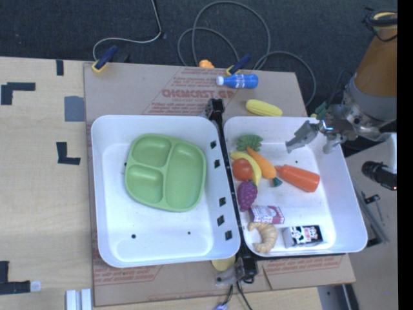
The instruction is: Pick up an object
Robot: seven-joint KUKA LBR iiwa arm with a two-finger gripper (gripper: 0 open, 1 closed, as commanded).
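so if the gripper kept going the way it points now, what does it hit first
Probably the large orange carrot. The gripper hangs over the right bin's upper right corner, angled down and leftward. Depth is unclear, so it might meet bare bin floor first.

Only readable-ish thing is the red printing on the cardboard sheet (187, 95) under the bins, up and to the left of the gripper (314, 136). Looks like "CHEMCAST", not 100% sure. The small cartons' labels are too blurry.
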